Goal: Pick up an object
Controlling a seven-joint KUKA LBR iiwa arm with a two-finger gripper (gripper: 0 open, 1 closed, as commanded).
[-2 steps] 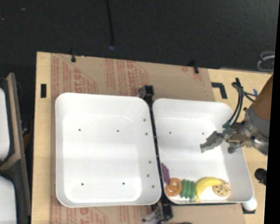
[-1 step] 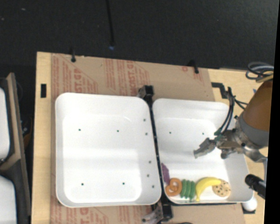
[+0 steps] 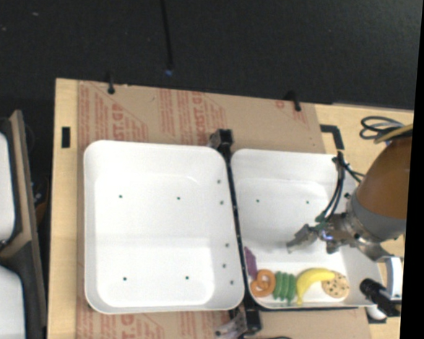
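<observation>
The candidate objects lie in a row along the near wall of the right bin [image 3: 284, 166]: an orange ring-shaped piece [image 3: 263, 282], a green ridged piece [image 3: 284, 286], a yellow banana [image 3: 313, 278] and a speckled round cookie-like piece [image 3: 335, 285], with a small purple sliver [image 3: 250, 260] just beside the ring against the divider; they sit packed close, some touching, which probably reflects how they slid or were dropped toward that wall, and it leaves little free room around any single one. The gripper [image 3: 305, 235] hangs over the bin floor just above and behind this row, apart from every item, with nothing between its fingers; whether it is spread or closed cannot be told at this size. The arm [image 3: 384, 192] enters from the right and covers that bin's right side; cables [image 3: 336, 192] trail down to the wrist. The bin wall behind the row and the crowding are judged the main obstacles to a clean grasp. The left bin [image 3: 94, 193] lies alongside; both rest on a cardboard sheet [image 3: 151, 114].
</observation>
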